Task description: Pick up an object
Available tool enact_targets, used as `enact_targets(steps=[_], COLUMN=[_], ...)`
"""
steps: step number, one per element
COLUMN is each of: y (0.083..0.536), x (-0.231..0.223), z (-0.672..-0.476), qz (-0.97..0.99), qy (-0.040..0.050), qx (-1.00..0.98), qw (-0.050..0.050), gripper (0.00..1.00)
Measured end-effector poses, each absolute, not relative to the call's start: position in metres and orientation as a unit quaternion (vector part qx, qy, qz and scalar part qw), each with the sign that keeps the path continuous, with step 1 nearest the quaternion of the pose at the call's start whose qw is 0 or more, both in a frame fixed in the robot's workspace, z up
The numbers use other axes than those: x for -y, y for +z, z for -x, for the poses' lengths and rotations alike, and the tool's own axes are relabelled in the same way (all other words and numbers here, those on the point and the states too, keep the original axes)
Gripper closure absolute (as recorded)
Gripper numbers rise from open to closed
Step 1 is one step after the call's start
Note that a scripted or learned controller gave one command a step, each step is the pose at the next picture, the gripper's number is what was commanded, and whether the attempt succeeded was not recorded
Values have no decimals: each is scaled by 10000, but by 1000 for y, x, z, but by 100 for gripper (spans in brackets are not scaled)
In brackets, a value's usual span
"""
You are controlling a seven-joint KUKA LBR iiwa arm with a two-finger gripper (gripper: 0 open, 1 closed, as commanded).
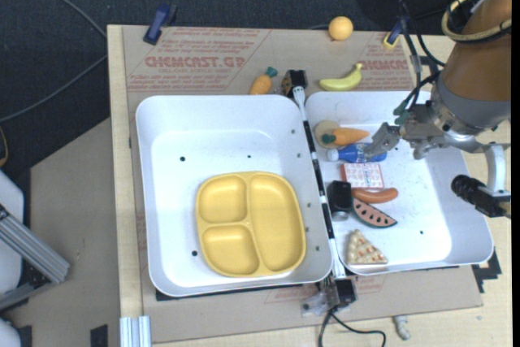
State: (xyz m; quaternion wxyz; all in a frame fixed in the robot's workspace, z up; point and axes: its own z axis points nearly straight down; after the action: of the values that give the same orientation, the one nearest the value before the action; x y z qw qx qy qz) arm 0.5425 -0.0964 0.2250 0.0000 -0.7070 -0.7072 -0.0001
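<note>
Gripper low over right bin, upper-left part; fingers too blurred to judge, open/shut: cannot tell. Nothing seen held. Tip sits just beside blue bottle and toy carrot, near red-white card. Below these, in the same bin: hot dog, watermelon slice, waffle wedge, black block. Left bin holds yellow divided plate. Outside bins, on bench: banana, orange ball, 2nd small carrot.
</note>
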Motion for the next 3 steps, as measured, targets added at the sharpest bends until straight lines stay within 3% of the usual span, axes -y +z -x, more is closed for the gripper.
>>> enact_targets(steps=[1,2,3], y=[85,85,85], x=[105,127,101], z=[-570,-614,-661], qz=[7074,7071,7075], qy=[-3,0,113], qx=[7068,7072,7065], qw=[-3,-5,90], gripper=[0,0,0])
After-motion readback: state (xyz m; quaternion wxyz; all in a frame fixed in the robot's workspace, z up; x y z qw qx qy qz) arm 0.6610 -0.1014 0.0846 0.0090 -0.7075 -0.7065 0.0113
